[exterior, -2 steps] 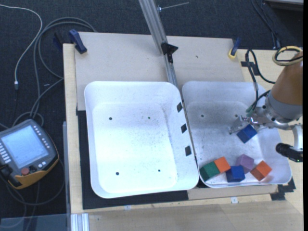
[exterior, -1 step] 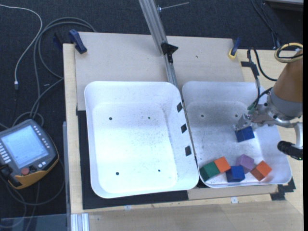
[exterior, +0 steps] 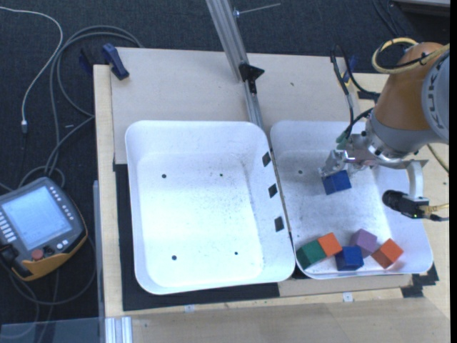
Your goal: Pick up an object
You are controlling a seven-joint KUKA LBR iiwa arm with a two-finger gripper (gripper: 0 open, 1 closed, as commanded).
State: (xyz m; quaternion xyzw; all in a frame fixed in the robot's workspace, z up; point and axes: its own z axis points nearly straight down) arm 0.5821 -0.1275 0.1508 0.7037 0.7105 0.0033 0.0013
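My gripper (exterior: pixel 335 168) hangs over the upper middle of the right bin (exterior: pixel 300 138). A blue cube (exterior: pixel 337 184) sits tilted between its silver fingertips, with its top edge hidden by them. The cube looks a little larger than the cubes on the bin floor, so it appears raised. The grey arm with its orange band (exterior: pixel 403 95) comes in from the right.
Along the right bin's front edge lie a green cube (exterior: pixel 310 253), an orange cube (exterior: pixel 329 244), a second blue cube (exterior: pixel 349 259), a purple cube (exterior: pixel 366 241) and another orange cube (exterior: pixel 388 253). The left bin (exterior: pixel 143 138) stands beside it. A metal pole (exterior: pixel 232 34) rises behind the bins.
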